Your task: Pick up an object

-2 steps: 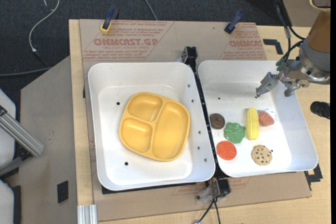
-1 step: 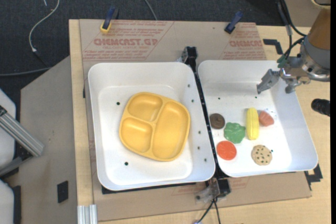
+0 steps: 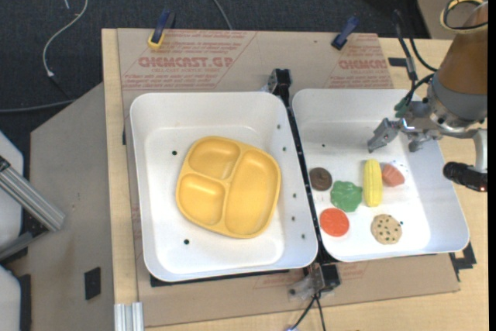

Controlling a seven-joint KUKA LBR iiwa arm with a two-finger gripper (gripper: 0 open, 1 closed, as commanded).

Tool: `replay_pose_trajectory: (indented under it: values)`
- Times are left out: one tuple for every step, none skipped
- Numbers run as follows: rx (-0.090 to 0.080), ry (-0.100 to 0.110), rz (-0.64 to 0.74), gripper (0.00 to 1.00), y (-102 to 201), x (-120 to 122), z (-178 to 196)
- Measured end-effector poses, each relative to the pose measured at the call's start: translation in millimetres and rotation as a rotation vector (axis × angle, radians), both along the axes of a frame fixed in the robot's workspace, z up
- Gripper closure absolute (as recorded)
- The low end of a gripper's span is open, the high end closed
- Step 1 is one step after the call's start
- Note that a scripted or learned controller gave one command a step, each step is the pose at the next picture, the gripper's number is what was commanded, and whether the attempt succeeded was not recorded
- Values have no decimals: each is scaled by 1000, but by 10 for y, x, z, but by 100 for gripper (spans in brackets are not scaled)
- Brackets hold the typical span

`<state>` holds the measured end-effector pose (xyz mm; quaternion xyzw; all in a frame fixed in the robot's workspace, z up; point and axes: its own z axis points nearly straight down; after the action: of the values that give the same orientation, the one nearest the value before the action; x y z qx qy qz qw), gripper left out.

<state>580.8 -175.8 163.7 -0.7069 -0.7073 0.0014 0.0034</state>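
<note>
Camera view: gripper (image 3: pixel 385 137) above corn cob (image 3: pixel 373 182), apart.

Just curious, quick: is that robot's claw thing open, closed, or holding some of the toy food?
End effector: open, holding nothing, above the right bin.

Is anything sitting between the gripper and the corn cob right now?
Nothing visible. The gripper hangs over bare bin floor just above the corn cob in the right bin; the pink piece lies beside the cob.
</note>
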Motion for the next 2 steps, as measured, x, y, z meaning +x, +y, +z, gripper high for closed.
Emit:
replay_pose_trajectory:
  values:
    - [0, 0, 0, 0, 77, -16, -608]
    - [-1, -3, 0, 0, 86, -17, -795]
